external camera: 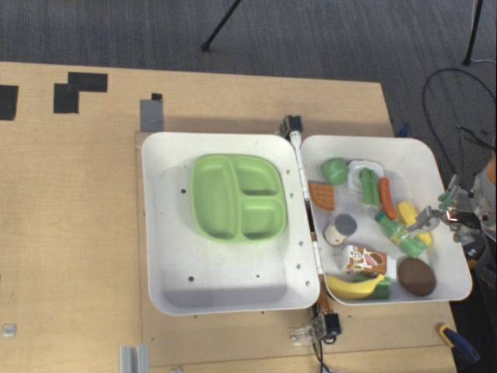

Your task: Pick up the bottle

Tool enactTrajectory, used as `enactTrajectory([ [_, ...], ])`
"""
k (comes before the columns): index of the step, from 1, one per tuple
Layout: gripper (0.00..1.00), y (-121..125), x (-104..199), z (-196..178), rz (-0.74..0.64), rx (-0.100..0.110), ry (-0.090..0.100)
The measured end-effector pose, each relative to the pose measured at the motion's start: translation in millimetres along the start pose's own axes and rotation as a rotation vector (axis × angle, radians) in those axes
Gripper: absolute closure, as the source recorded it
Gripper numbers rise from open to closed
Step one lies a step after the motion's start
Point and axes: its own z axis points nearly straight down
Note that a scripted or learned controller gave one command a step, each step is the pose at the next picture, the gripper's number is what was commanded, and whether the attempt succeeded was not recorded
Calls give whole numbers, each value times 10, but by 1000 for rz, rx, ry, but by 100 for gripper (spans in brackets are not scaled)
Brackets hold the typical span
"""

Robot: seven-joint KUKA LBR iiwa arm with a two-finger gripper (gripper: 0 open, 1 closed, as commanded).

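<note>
The green bottle [397, 229] was seen lying on its side in the right bin [435, 162], toward that bin's right half, between the yellow corn piece [407, 210] on its far side and the brown potato-like lump [416, 277] on its near side. The gripper [429, 217] was placed low at the bin's right rim, its tips just beside the bottle's right end, perhaps touching it; whether the jaws were apart or together could not be told, since that part of the view was small and cluttered. The step in hand was judged to be the approach or the closing on the bottle, with no lift yet made. The next move was judged to call for a firm closure across the bottle's body without the corn piece being caught, then a straight rise.

A carrot [384, 192], a small carton [365, 261] and a banana [356, 287] were also held by that bin. A green divided plate [237, 197] was borne by the left bin [167, 286]. Both bins were set on a pale wooden desk [70, 231], beyond which grey carpet [116, 18] and a black stand leg [231, 12] were seen.
</note>
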Motion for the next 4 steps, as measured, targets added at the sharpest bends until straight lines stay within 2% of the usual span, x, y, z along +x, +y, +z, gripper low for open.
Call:
enactTrajectory([
  [1,100,20,5,-112,-2,-5,-1],
  [2,100,-57,701,-704,274,-3,1],
  [3,100,-32,362,-944,672,-1,0],
  [4,100,-76,835,-870,878,0,1],
])
